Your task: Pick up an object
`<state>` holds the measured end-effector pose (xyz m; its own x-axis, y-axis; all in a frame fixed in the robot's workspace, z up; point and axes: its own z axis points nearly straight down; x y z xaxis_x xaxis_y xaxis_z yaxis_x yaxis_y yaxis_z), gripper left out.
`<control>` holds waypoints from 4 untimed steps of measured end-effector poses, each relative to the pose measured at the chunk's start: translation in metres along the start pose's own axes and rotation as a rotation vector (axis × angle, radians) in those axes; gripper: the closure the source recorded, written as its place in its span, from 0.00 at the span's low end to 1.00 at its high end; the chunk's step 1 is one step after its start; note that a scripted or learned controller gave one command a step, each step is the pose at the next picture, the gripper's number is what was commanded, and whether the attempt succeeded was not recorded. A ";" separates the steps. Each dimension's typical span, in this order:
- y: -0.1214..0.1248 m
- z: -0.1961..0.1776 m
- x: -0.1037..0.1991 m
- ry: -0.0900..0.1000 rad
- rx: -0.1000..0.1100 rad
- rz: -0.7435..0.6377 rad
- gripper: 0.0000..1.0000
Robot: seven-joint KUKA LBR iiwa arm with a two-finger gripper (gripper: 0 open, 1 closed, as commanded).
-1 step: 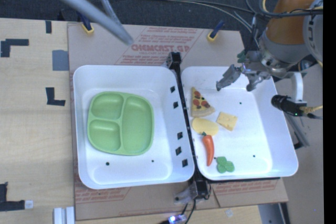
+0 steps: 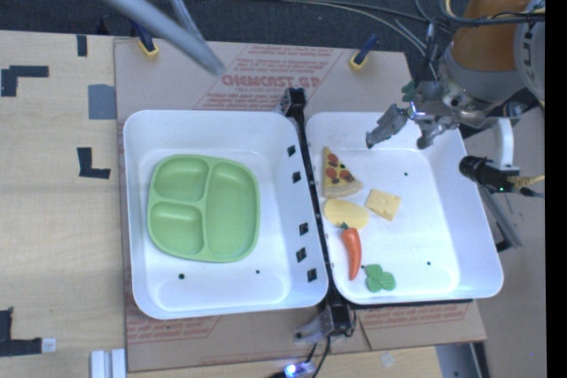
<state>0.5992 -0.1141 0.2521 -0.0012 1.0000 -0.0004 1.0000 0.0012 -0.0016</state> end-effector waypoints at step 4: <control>-0.017 0.152 -0.001 0.000 -0.008 -0.004 1.00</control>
<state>0.5821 -0.1153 0.1004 -0.0055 1.0000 -0.0004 1.0000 0.0055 0.0068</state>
